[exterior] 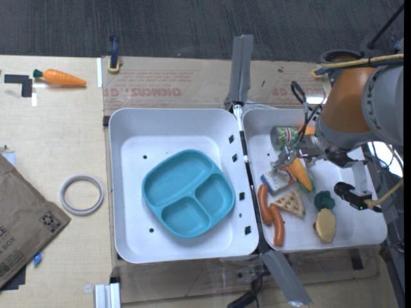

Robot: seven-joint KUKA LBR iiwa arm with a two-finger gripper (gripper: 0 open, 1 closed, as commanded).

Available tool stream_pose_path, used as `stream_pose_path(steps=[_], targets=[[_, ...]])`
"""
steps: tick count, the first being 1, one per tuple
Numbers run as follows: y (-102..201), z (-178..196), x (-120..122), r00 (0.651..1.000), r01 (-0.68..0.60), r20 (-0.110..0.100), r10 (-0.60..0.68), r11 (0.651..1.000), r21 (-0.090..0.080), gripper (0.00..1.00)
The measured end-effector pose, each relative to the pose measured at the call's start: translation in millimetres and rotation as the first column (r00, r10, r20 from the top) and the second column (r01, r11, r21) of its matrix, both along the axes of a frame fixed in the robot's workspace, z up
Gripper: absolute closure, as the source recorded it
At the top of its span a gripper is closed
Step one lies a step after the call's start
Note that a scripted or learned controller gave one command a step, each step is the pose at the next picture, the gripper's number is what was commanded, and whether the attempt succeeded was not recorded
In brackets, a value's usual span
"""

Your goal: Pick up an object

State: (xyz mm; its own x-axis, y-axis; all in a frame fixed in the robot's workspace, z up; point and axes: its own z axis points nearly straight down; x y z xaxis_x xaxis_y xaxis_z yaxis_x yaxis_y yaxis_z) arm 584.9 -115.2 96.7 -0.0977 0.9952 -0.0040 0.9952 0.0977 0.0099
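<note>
Orange toy carrot [300,173] lay slanted just below the jaws [288,156] | right bin [257,133] | jaw state could not be told

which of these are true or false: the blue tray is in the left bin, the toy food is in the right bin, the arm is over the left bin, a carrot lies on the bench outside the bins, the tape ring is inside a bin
1. The blue tray lies in the left bin. True.
2. The toy food, such as the hot dog and waffle slice, lies in the right bin. True.
3. The arm is over the left bin. False: the gripper is over the right bin, among the toy food.
4. A carrot lies on the bench, outside both bins. True.
5. The tape ring is inside a bin. False: it lies on the bench, left of the left bin.
</note>
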Motion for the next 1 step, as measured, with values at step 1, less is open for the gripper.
stream_pose_path(steps=[1], targets=[[-1.7, 10.3, 0.9, 1.0, 0.004, 0.003, -0.004, 1.0, -0.002, 1.0]])
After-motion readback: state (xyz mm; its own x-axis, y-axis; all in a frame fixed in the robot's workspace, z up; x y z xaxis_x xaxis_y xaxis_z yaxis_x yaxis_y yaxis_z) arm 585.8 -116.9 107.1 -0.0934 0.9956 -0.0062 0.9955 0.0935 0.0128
